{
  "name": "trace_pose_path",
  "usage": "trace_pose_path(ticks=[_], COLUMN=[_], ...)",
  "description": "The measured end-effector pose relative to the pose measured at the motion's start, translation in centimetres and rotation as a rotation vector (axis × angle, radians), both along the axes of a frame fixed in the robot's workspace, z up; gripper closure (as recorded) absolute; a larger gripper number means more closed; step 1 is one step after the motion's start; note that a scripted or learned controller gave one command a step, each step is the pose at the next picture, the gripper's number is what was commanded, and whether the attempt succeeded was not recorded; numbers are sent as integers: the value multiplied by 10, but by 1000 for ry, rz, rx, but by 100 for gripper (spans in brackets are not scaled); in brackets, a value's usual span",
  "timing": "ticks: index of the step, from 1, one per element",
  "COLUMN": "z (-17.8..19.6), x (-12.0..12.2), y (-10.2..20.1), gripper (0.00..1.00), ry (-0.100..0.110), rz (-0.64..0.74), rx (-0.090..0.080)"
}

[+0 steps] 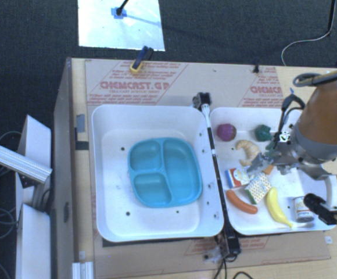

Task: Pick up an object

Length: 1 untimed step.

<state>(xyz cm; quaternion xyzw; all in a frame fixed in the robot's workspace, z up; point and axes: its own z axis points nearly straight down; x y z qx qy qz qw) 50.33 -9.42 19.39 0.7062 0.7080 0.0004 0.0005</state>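
Camera view | gripper [260, 166] above right bin [322, 228], claw state indiscernible | beneath: checkered packet [258, 187], tan croissant [248, 150], yellow banana [277, 207]

The left bin [107, 173] is taken up in the middle by a blue tray [164, 171], with bare floor left around its rim. The right bin [238, 225] is crowded: a croissant [248, 150], carrot [242, 203], banana [278, 208] and can [301, 208] lie close together. Open floor is left near the purple ball [226, 132]. The arm [325, 124] overhangs the right side.
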Motion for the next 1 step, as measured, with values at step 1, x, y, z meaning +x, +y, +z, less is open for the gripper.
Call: trace_pose_path(ticks=[1], z=[-75], x=[73], y=[-28], gripper=[0], ry=[1], rz=[-1], rx=[0])
